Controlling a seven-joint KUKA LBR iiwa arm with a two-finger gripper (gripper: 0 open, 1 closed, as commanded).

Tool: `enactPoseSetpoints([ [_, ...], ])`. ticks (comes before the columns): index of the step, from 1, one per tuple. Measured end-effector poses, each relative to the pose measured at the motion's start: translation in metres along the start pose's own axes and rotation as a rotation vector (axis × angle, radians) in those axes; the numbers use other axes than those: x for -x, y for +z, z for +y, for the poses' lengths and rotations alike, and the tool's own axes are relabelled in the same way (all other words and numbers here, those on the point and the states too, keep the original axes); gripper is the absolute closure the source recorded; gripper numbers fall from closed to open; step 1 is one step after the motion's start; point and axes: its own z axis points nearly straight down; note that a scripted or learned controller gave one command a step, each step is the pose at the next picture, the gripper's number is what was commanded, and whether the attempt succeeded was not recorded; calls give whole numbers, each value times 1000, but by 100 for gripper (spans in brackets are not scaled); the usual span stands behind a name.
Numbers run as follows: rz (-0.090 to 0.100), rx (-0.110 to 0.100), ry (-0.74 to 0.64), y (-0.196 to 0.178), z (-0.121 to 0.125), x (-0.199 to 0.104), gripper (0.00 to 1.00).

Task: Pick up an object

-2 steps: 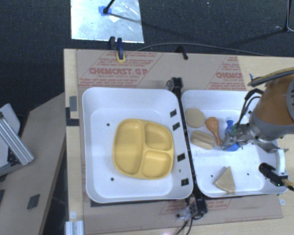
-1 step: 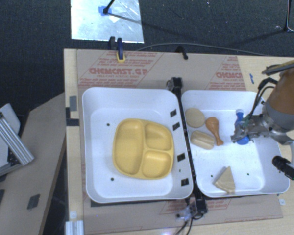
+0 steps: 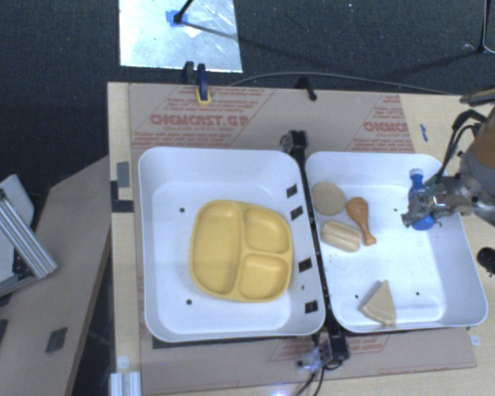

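My gripper (image 3: 419, 209) over right bin (image 3: 466, 246); finger state unclear. Board (image 3: 200, 120) reads CHEMCAST GP (red print, far side).

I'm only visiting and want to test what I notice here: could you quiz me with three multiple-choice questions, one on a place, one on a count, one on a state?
1. Where does the yellow divided plate lie?
A. left bin
B. right bin
C. on the floor

2. How many food-like items lie in the right bin?
A. two
B. four
C. six

3. How does the pincer stand?
A. over the plate
B. over the right bin's far right part
C. outside both bins

Answers: 1 A, the plate sits in the left bin. 2 B, round piece, drumstick, bun, wedge. 3 B, it hangs over that bin, apart from the food.
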Motion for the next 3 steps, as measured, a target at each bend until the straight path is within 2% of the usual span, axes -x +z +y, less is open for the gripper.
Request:
enactPoseSetpoints([
  [3, 4, -5, -6, -17, -2, -156, 100],
])
